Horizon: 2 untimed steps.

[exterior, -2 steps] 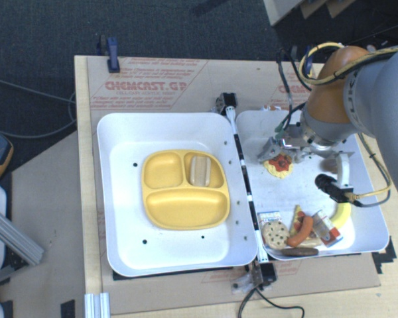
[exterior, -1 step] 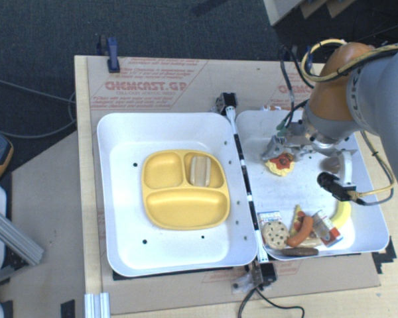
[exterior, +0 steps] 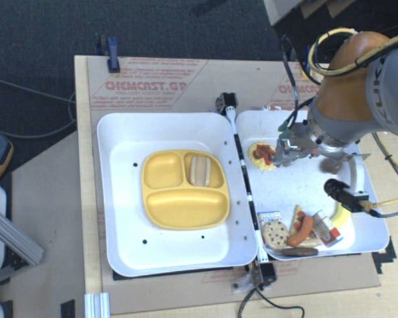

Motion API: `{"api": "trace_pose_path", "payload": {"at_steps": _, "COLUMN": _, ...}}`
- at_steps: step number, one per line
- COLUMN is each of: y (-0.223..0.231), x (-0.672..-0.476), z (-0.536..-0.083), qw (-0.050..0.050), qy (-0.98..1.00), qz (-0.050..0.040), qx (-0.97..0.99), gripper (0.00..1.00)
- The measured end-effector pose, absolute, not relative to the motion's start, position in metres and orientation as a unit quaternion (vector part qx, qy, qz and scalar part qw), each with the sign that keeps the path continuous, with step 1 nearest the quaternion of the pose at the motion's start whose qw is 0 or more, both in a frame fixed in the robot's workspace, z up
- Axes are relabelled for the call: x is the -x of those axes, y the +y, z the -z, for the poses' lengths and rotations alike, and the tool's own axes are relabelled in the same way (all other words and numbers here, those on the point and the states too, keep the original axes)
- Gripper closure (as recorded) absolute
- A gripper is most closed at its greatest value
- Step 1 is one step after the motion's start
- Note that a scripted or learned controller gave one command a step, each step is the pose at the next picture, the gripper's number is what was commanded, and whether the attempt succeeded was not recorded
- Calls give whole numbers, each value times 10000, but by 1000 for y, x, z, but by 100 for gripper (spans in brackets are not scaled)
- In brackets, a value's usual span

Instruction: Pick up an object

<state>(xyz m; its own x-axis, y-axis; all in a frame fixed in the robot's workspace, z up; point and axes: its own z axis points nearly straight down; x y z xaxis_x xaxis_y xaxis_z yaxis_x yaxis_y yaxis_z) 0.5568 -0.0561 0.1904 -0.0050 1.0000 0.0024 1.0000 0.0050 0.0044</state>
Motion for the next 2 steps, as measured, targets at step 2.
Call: {"api": "trace_pose_path", "payload": {"at_steps": 2, "y": -145, "x": -569, "z": -134, "qw": 27, "qy": 7060, "qz": -6, "qx": -7082, "gripper": 100}}
